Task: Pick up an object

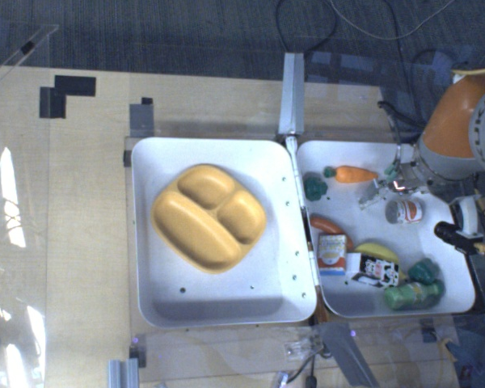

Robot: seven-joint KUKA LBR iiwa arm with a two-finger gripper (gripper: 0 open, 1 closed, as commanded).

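Carrot (356, 174), orange with a green tip, lies free near the far edge of the right bin (461, 301), just beside the gripper (381, 192). The left bin (145, 241) carries a yellow divided dish (208, 217) at its middle. The arm (461, 128) is cut off at the right. A green bottle (408, 295) lies in the right bin's near corner, and a small can (404, 211) lies by the gripper. Whether the gripper is spread or closed cannot be made out.
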